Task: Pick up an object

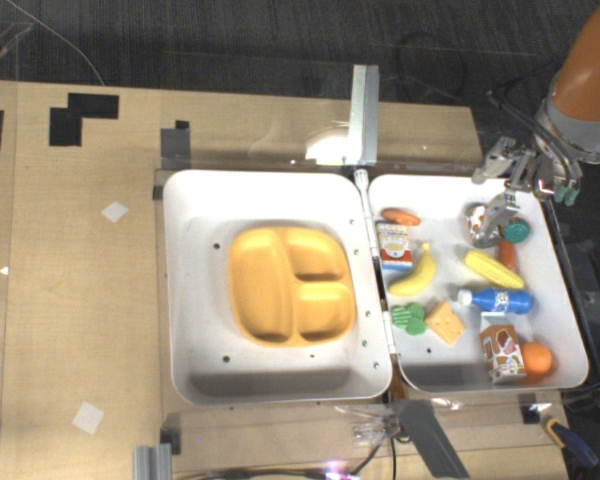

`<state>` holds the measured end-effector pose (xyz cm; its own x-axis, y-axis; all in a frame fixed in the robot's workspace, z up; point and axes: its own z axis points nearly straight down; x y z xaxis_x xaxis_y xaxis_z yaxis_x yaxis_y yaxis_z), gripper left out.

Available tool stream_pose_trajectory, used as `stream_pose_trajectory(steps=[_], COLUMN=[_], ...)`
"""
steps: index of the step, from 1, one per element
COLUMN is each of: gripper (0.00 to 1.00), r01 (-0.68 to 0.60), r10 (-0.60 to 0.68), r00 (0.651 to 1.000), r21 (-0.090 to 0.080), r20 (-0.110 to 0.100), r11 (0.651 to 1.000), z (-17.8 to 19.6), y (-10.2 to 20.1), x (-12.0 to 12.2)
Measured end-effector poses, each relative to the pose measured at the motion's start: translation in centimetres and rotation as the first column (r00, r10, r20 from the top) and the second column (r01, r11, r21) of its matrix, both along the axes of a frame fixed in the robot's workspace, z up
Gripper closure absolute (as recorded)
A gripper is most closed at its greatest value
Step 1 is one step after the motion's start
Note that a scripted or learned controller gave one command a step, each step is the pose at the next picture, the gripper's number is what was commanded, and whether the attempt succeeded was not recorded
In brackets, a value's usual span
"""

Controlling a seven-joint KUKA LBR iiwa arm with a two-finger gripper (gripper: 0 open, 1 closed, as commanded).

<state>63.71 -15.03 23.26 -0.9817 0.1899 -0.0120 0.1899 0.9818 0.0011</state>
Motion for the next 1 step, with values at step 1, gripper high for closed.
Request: stream_pose_trajectory(steps=[1], gripper=[0.0], r01=[0.065], r10=[-0.065], r00=[0.998], r21=[0.0], r20=[-0.003], r11=[0.998], z=[-13.77], y=[-0.5], x=[-0.56])
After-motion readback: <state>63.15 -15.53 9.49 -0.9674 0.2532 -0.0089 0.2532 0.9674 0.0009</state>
